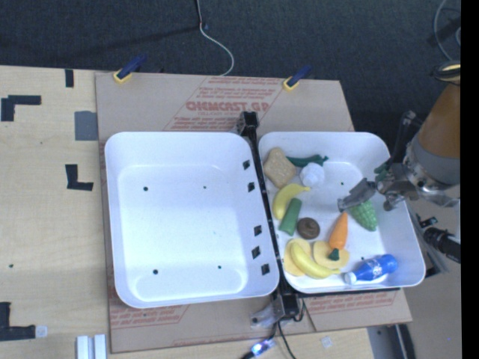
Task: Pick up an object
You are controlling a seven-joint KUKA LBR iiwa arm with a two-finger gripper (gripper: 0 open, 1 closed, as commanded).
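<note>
pick not done | I see end effector over right bin, by green toy & carrot | jaws: can't tell, nothing seen held | left: grasp + lift

Robotics lab, test-cell setup. Worktop is light plywood with black tape marks stuck on it, looks like calibration or positioning markers. A cardboard sheet with red print lies under two shallow white bins, held at its back corners by blue-and-yellow spring clamps. Bins are joined by a black centre divider. Right bin holds plastic toy food as grasp props: bananas, a carrot, a corn cob. A thin cable trails over dark grey carpet behind. Industrial arm with an orange band reaches in at the right.
</note>
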